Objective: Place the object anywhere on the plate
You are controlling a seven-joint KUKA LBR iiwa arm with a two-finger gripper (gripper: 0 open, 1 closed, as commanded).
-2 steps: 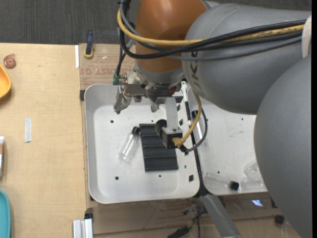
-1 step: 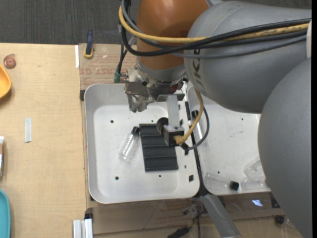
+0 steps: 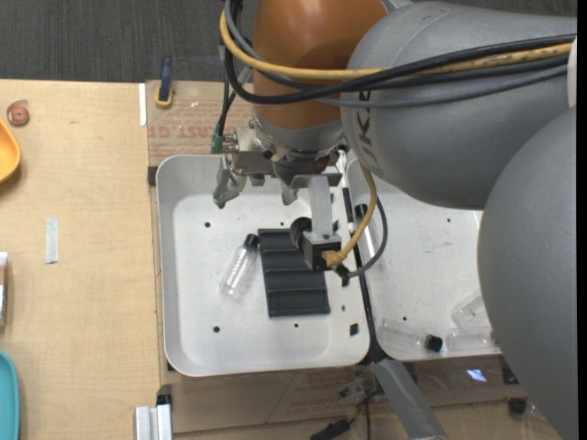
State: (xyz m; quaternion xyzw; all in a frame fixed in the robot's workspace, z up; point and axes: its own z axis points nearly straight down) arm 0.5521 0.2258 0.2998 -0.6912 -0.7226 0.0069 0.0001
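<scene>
The arm reaches over the left bin from the right. Its gripper hangs above the bin's far end with fingers spread apart and nothing between them. Just below it a black ridged block lies flat on the bin floor, and a clear tube with a black cap lies touching the block's left side.
</scene>
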